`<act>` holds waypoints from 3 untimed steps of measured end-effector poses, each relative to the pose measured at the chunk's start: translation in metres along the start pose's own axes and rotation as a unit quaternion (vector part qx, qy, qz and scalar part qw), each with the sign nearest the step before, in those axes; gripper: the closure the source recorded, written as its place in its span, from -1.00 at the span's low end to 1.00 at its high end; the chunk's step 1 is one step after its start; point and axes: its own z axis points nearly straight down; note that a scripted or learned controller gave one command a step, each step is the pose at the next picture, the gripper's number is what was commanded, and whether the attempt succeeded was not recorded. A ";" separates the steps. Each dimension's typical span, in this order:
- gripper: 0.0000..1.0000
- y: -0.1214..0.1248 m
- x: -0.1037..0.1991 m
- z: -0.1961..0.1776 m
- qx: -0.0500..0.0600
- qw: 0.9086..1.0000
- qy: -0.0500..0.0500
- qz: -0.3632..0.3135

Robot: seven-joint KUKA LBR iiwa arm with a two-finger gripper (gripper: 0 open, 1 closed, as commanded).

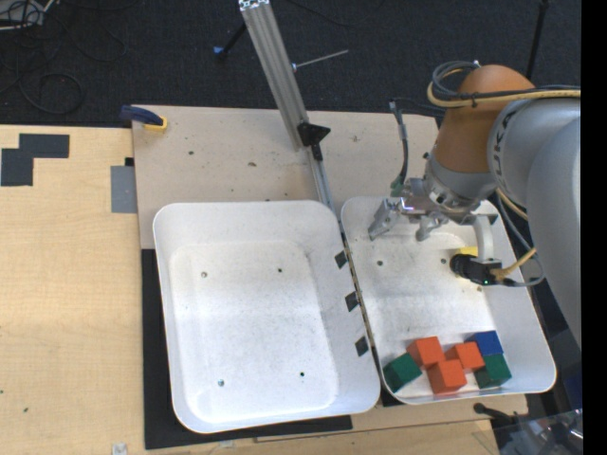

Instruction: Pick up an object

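Arm: we see the grey KUKA arm with its orange band [469, 126] reaching in from the right, poised over the far end of the right shallow white plastic bin [417, 292].
Gripper: the metal two-finger gripper [403, 218] hangs with its fingers spread apart and nothing between them; we judge it is set for a descent not yet begun.
Task objects: the small cluster of orange, green and blue blocks [450, 360] lies packed in the near right corner of the right bin, well apart from the gripper.
Why there: we guess the blocks have slid together against the bin wall, which may crowd a grasp.
Left bin: the left shallow white plastic bin [247, 406] sits just beside the right one.
Writing: we can read no brand, label or lettering anywhere.
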 end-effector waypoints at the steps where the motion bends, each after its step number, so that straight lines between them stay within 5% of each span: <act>1: -1.00 0.000 0.001 0.043 -0.003 1.000 -0.001 0.000; 2: 1.00 0.001 0.000 0.031 -0.004 1.000 -0.001 0.002; 3: 1.00 -0.005 -0.003 -0.014 -0.006 1.000 -0.001 0.004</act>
